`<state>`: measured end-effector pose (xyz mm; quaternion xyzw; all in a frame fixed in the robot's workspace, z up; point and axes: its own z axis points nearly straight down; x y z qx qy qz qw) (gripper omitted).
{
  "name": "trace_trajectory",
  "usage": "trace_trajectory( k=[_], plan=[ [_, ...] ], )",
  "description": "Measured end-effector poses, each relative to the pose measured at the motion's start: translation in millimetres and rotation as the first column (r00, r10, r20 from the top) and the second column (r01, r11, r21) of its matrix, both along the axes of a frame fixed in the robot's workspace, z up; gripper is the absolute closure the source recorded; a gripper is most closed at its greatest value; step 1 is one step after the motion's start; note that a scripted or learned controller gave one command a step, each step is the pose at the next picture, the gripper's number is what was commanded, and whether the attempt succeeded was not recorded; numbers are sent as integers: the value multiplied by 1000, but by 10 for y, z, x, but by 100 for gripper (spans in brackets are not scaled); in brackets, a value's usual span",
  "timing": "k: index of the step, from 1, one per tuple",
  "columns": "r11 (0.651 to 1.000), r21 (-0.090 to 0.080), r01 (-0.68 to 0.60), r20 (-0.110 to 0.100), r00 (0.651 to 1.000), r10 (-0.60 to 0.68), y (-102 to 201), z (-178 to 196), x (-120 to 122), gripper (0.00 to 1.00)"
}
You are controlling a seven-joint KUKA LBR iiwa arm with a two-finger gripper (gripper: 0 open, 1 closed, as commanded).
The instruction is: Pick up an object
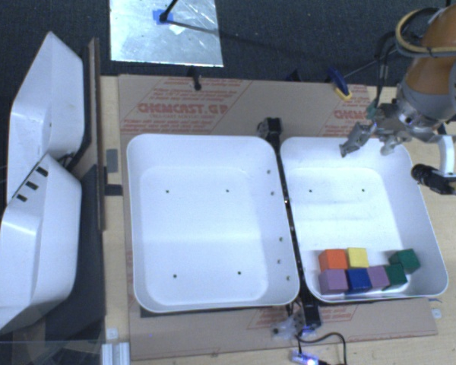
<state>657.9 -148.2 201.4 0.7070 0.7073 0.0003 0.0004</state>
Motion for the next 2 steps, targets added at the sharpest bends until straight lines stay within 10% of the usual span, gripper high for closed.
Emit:
trace_trajectory(
  k=[1, 2],
  plan=[
    [1000, 2, 4, -9, 1000, -4, -513, -1086, 134, 0],
    [1000, 2, -6, -2, 1000, 6, 379, -1152, -229, 0]
  ],
)
